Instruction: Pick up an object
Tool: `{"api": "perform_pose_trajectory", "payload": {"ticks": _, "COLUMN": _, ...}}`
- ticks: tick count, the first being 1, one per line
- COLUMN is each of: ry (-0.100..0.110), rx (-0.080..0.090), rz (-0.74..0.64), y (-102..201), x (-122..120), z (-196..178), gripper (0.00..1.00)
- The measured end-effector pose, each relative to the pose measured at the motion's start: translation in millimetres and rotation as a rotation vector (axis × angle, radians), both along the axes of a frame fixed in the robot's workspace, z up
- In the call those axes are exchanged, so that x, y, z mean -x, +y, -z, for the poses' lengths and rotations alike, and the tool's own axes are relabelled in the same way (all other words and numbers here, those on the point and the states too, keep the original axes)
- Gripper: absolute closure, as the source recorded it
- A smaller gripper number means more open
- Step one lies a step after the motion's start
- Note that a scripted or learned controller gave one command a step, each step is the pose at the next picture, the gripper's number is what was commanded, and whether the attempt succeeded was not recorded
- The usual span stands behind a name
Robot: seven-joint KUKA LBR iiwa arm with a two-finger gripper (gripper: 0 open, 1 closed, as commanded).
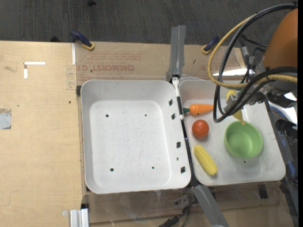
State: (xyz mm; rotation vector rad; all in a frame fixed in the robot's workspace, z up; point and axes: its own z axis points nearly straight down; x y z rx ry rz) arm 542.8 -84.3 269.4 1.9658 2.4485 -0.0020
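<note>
The right bin holds an orange carrot near its left wall, a red tomato just below it, a yellow corn cob toward the front, and a green bowl on the right. A yellow object lies behind the bowl, partly covered by cables. My gripper hangs over the back right of this bin, above the yellow object and just behind the bowl, mostly hidden by black and yellow cables. I see nothing held in it.
The left bin sits beside the right one, with a thin divider wall between them. The arm with its orange band and looping cables crowds the upper right. Wooden bench extends to the left.
</note>
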Motion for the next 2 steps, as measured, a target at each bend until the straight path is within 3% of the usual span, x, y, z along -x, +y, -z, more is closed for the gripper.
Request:
{"api": "perform_pose_trajectory", "payload": {"ticks": 1, "ry": 0.0, "rx": 0.001, "rz": -0.122, "y": -70, "x": 13, "z": -17, "gripper": 1.0}}
{"api": "perform_pose_trajectory", "payload": {"ticks": 2, "ry": -0.003, "rx": 0.0, "rz": 0.086, "y": -40, "x": -62, "z": 176, "gripper": 1.0}}
